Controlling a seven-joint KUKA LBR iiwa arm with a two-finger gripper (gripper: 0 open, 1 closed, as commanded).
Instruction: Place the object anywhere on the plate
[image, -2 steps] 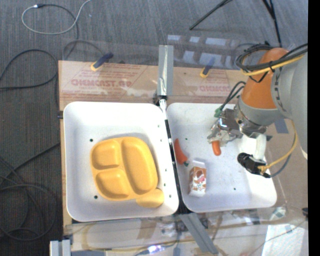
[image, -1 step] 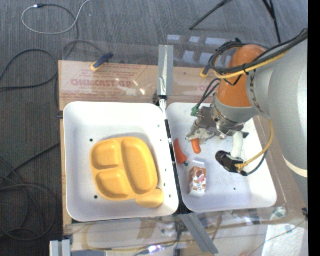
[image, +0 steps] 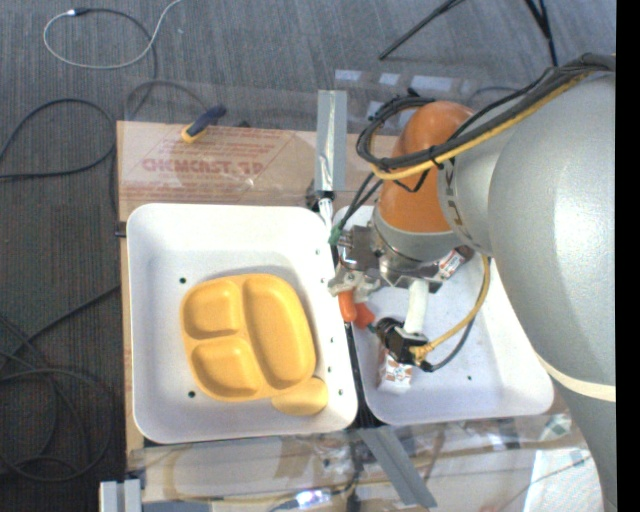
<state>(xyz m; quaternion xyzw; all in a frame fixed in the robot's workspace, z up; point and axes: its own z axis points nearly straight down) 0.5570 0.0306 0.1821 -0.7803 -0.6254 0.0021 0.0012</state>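
Note:
A yellow plate (image: 247, 335) with three compartments lies in the left bin (image: 160, 235). A pale yellow rounded object (image: 302, 397) rests against the plate's near right corner. My gripper (image: 362, 288) hangs under the orange band at the left edge of the right bin (image: 500, 390), just right of the wall between the bins. A small orange-red object (image: 352, 306) shows directly below the gripper's left side, at the bin's left wall; whether it is held is hidden by the wrist.
A small brown and white packet (image: 396, 375) lies in the right bin near its front left. Cables (image: 455, 330) loop from the wrist over that bin. The big grey arm covers the bin's right part. A cardboard sheet (image: 215, 170) lies behind the left bin.

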